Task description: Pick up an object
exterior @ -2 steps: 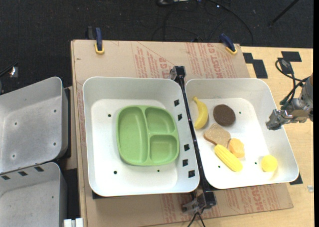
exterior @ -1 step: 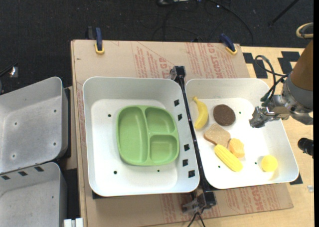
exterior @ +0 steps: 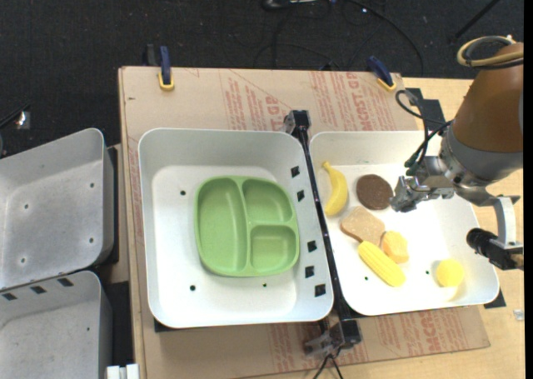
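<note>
The hand (exterior: 405,199) hangs just right of the brown cookie (exterior: 375,191) in the right bin (exterior: 475,290); whether it is apart or together cannot be told. The banana (exterior: 336,188) lies along the left wall, long axis near-to-far. Bare floor lies right of the corn (exterior: 381,262).

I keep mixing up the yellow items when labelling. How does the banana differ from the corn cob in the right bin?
The banana is curved and smooth, while the corn cob is straight, thicker and looks bumpy. The banana lies at the bin's left wall, nearly parallel to it; the corn cob lies nearer the front, slanted, beside the bread slice. The banana is paler yellow, the corn cob deeper yellow. Both are long yellow toy foods lying flat in the right bin.
</note>
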Motion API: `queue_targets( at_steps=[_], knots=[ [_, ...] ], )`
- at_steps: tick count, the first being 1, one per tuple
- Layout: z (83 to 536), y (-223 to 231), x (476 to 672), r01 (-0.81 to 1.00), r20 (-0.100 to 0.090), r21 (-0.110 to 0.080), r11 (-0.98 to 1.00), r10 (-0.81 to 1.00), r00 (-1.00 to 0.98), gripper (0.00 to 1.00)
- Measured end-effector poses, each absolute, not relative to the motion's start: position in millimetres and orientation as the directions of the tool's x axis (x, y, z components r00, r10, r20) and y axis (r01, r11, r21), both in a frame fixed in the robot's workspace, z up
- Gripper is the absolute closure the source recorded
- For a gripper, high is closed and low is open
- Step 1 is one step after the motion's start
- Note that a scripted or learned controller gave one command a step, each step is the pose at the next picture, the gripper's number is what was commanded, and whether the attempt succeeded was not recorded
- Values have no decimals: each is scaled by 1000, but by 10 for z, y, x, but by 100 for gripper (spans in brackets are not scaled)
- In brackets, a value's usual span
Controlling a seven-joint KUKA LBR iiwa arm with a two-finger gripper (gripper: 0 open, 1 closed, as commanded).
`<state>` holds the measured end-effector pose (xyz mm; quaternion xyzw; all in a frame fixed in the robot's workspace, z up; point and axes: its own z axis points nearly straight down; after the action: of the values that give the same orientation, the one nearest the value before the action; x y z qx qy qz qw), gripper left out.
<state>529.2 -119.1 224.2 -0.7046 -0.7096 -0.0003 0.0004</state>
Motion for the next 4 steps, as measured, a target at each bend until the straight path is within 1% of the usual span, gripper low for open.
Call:
queue_targets(
  at_steps=[1,2,3,4],
  knots=[
    [2329,-725,5368,1000,1,2,8,1000,-8,100],
    [2310,-130,5542,1000,1,2,8,1000,-8,100],
    [2404,371,5634,1000,1,2,8,1000,-8,100],
    [2346,890,5592,1000,1,-1,7,1000,-7,100]
  ],
)
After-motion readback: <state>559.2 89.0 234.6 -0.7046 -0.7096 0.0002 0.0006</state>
